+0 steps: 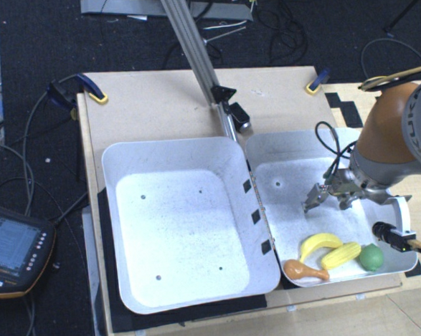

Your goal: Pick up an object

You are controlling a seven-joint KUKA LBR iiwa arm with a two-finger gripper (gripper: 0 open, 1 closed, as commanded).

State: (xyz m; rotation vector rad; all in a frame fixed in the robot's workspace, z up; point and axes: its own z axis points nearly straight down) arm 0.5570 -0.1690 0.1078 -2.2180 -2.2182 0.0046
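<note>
On the pale wooden counter, two shallow white plastic bins sit side by side: left bin and right bin.

Right bin, near edge: a curved yellow toy banana, a yellow corn-like piece touching it, an orange gourd-shaped toy just beside the banana's lower end, and a round green ball at the corner. All four crowd together; any could serve as the object to pick up.

Arm: grey with an orange band, reaching in from the right. Its two-finger gripper hovers over the bin's bare middle, apart from the toys, holding nothing. Whether it is apart or together cannot be told at this size.

Risks, as judged: a descent here would close on bare floor. Among the clustered toys, a finger could land on a neighbour and push the target aside, or the bin wall could block a grasp at the ball.
</note>
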